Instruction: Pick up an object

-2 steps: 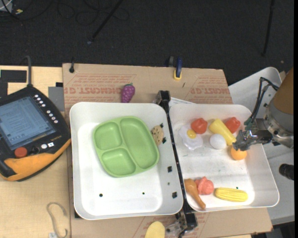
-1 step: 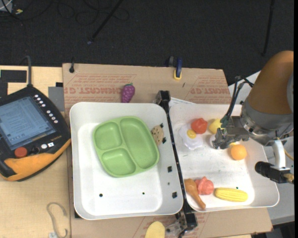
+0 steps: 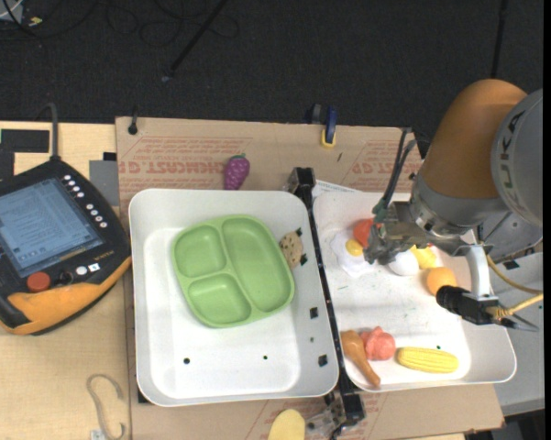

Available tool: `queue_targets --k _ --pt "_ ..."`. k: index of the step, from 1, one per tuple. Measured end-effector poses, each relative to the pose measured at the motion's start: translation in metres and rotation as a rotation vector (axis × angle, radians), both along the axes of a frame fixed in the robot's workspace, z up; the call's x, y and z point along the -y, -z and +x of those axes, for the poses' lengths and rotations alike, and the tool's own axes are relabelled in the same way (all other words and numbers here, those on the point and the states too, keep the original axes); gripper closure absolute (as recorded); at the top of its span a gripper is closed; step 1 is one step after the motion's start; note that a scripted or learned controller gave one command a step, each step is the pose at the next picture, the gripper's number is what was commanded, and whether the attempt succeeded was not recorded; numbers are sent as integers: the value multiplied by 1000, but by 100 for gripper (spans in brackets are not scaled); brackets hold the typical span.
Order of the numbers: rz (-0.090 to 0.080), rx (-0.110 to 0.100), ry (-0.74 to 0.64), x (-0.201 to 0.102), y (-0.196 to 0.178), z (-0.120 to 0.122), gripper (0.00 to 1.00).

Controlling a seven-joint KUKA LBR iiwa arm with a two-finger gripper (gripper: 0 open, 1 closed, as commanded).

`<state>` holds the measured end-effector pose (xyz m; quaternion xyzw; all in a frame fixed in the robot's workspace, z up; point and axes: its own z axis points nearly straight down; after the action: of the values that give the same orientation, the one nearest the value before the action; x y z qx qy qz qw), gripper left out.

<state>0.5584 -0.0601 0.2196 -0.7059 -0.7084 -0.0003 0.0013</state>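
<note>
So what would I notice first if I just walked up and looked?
Probably the big green divided plate lying in the left bin. Next, the grey and orange robot arm reaching from the right, its pincer down among toy foods in the right bin, where a yellow corn cob lies near the front.

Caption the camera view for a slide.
Gripper low in the right bin among toy food; green divided plate in the left bin.
</note>
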Motion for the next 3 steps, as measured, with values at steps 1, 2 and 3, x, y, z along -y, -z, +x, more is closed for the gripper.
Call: queue_targets --k 1,2,3 --pt "0 -2 0 -56 8 8 100" --pt "0 1 0 -111 -9 23 100" --pt "-1 -2 2 -141 -13 15 100"
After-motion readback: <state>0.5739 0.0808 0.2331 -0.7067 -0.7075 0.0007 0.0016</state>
